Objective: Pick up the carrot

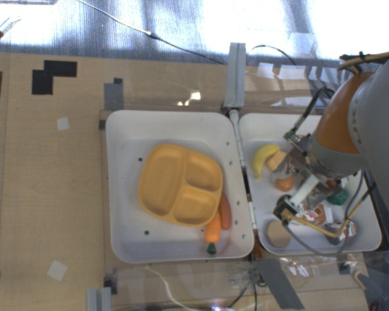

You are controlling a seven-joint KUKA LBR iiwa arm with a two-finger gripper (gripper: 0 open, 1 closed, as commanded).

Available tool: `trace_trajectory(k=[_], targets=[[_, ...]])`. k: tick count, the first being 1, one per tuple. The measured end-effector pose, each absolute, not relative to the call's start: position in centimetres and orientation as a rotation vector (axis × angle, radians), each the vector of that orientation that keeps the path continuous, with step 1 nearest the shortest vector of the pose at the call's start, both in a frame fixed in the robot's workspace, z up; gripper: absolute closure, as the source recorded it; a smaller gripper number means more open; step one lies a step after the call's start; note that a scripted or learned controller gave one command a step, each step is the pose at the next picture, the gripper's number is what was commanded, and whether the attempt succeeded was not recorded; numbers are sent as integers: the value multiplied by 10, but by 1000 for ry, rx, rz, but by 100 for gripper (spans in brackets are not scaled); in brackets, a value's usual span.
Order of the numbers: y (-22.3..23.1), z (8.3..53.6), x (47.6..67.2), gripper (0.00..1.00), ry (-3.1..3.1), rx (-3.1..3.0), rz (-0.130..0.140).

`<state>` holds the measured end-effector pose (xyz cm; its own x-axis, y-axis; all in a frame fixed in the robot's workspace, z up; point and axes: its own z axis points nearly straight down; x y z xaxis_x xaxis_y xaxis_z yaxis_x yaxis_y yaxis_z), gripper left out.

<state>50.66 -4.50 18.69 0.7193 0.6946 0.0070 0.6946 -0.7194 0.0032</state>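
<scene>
Camera view: two white bins on the tabletop, left bin [123,193] and right bin [369,238], side by side and sharing a middle wall. Left bin count: one yellow tray [180,185] with three compartments, one carrot [213,229], one reddish sausage-shaped piece [225,212]. The carrot lies in the near right corner, stalk end toward the near wall, its upper end against the tray's rim and the reddish piece just beside it on the side of the middle wall. Bare floor runs along this bin's left and near sides; the carrot's corner is tight. Right bin count: one banana [264,157], one tan block [277,161], one orange ball [284,183], one tan disc [278,234], one green piece [338,198]. One arm [376,115] hangs over the right bin, well apart from the carrot; whether the jaws are open or closed cannot be told.
</scene>
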Motion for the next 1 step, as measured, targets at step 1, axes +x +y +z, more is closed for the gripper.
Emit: trace_trajectory(k=[1], targets=[[-43, 184, 487, 0, 806, 3038, -1]])
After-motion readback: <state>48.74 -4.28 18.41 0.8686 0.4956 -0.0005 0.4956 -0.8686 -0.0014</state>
